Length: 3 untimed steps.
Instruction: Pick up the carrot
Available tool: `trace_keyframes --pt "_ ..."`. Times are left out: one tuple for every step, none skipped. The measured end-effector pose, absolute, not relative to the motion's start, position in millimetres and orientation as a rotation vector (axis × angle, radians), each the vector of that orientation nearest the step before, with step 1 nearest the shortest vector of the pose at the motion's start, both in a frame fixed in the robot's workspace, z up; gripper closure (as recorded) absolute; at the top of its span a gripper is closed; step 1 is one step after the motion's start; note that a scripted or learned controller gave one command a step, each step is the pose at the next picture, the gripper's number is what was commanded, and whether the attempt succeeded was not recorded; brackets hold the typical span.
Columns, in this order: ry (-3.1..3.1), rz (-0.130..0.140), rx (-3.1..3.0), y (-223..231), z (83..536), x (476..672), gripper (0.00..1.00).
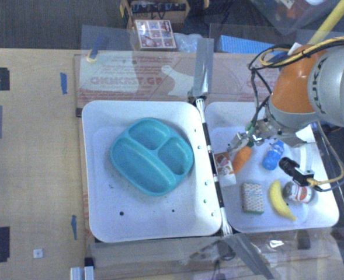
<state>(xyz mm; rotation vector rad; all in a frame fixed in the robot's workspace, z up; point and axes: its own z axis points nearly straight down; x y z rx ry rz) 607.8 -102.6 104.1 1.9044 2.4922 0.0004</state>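
Note:
The orange carrot (240,158) lies in the right bin (318,217), near its left wall, slanting from upper right to lower left. My gripper (249,139) hangs right over the carrot's upper end, at or just above it. The wrist hides the very top of the carrot, and I cannot see a grip on it.
Beside the carrot are a small carton (223,167) on its left and a blue object (272,156) on its right. A speckled pad (253,198), a banana (280,200) and a small can (301,193) lie toward the front. The left bin (101,214) holds a teal divided plate (152,155).

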Motion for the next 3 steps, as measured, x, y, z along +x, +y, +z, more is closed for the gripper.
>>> trace_keyframes --pt "2.236 0.003 2.205 -131.5 86.9 600.5 0.0" --pt "2.233 0.006 2.2 -131.5 98.3 602.1 1.0" --pt "2.437 0.001 1.978 -81.5 185.1 642.4 1.0"
